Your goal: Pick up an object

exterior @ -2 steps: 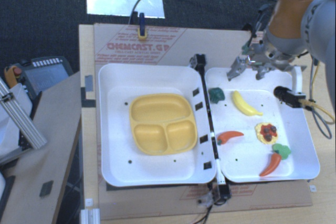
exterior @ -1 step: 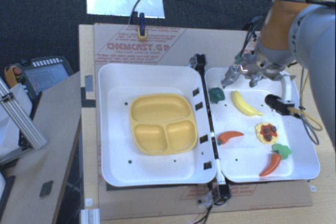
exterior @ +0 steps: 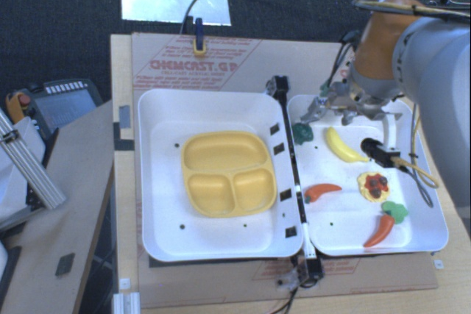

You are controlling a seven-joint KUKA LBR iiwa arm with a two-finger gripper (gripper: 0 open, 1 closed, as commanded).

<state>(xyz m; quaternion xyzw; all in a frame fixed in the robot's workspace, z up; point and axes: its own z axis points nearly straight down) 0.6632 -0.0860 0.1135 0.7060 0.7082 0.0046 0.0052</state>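
At the near edge of the right bin, about five o'clock in it, lies a carrot with a green top; just past it sits a small round pizza; a red pepper lies at nine o'clock from the pizza, close to the wall between the bins; the left bin holds a yellow tray with three parts; farther back in the right bin a banana lies near the middle; a small green toy sits at ten o'clock from the banana; the gripper hangs over the far left corner of the right bin, just above the green toy; I cannot tell if it is holding anything; both bins rest on the tabletop.
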